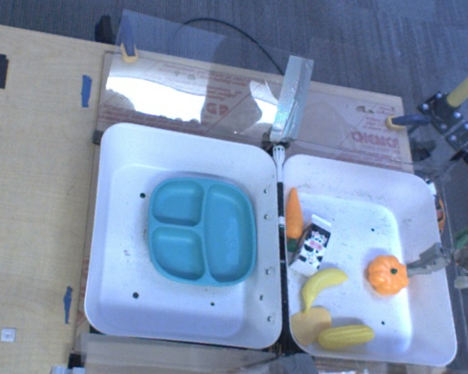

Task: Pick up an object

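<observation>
Slim grey metal hand [430, 259] at right.

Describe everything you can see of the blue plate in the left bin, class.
The blue plate is a rounded rectangle that looks like smooth teal plastic, split by raised ridges into three compartments: two smaller ones on its left side and one long one on its right. It lies flat, right way up, near the middle of the left bin, turned slightly askew to the bin's walls. Only the bin floor touches it.
</observation>
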Robot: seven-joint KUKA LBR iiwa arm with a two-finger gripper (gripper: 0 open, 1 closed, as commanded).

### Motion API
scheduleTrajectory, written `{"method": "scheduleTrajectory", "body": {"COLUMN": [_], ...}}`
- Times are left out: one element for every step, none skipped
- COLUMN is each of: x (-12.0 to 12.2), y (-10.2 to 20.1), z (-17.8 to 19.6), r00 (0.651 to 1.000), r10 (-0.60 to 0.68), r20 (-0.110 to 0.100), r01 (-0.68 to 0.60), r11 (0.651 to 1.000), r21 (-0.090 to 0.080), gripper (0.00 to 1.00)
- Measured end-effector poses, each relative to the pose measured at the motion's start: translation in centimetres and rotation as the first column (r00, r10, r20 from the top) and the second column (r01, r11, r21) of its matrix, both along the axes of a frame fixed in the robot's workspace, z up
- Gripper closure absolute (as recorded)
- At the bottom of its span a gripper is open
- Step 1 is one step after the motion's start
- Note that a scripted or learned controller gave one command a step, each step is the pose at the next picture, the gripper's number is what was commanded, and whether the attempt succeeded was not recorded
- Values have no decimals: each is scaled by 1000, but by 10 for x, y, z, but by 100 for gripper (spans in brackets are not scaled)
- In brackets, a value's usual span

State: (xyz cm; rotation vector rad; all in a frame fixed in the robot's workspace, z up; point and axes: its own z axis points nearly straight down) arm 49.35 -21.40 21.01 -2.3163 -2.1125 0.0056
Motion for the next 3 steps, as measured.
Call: {"method": "scheduleTrajectory", "body": {"x": [44,43,67], "y": [14,13,75], "z": [-115,-109,2], "r00": [993,994,1000], "r10": [116,114,-25], "r20": [9,4,13], "r01": [-116,-114,25], "r11": [993,994,1000], "r21": [-1,-1,-2], "gripper": [0,100,100]}}
